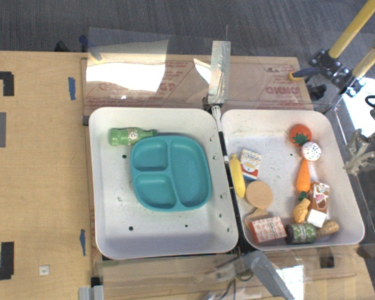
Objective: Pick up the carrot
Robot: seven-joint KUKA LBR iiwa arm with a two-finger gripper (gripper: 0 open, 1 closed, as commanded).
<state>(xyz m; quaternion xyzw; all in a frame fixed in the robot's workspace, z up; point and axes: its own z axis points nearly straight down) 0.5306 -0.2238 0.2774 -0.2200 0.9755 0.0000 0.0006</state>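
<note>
Likely light, rigid, slick toy plastic, so best to pinch carrot [304,175] across its thicker mid-body, clear of crowding neighbours; jaw state impossible to tell.

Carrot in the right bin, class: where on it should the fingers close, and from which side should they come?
Grip the carrot across its thicker middle, coming straight down from above. It lies flat, running near to far, narrow end by the white speckled ball. The brown carton crowds its lower right, so closing across the width above that carton looks safest.
</note>
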